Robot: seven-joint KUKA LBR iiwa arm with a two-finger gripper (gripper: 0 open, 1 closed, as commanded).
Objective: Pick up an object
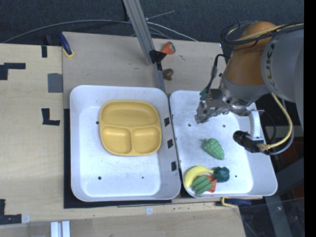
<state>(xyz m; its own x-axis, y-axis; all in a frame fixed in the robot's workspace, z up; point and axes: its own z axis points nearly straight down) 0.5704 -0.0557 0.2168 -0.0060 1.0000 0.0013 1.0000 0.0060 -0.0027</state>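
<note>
The tool [203,113] hangs low over the right bin [190,132], nothing visibly in it; I cannot tell its opening. The green toy [214,148] lies just below, within reach.

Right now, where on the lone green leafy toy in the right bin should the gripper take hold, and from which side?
Grip the green leafy toy across its narrow middle, coming straight down from above. It lies flat and apart from the banana pile, slanting from upper left to lower right, so the fingers should probably close across that slant. The gripper hangs up-left of it.
</note>
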